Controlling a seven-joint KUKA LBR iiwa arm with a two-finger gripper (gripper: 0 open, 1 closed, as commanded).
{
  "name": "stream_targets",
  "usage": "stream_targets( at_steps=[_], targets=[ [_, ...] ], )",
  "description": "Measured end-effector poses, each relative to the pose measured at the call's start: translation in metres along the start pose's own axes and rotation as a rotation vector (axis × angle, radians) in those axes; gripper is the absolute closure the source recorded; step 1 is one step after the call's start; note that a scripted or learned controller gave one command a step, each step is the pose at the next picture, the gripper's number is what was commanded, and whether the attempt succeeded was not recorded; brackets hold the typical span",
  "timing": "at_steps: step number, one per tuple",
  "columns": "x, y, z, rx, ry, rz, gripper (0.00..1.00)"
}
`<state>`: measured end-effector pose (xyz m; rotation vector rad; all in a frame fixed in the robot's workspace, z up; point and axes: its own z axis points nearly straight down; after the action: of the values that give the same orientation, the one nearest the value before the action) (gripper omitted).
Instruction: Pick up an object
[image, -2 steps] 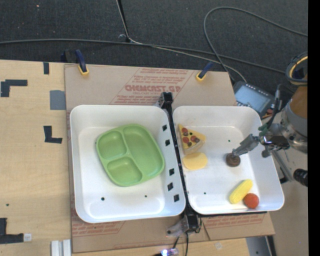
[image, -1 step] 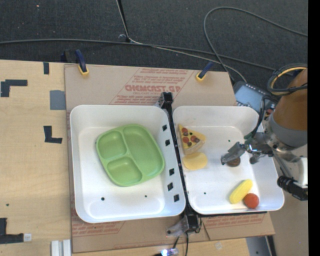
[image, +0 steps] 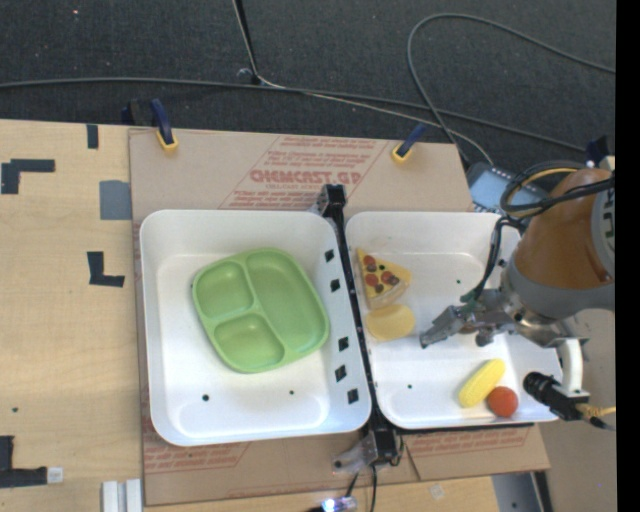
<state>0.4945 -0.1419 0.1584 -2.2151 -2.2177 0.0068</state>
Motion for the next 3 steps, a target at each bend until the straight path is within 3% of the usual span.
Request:
stream_targets(
  at_steps=[1, 2, 3],
  targets=[
    [-0.001, -0.01, 0.059, 0.0, 0.0, 0.001, 0.0],
    [-0.001, -0.009, 0.046, -0.005, 0.0, 0.0, 1.0],
    [0.0, -0.007, 0.004, -0.01, -0.002, 0.0, 1.0]
  ],
)
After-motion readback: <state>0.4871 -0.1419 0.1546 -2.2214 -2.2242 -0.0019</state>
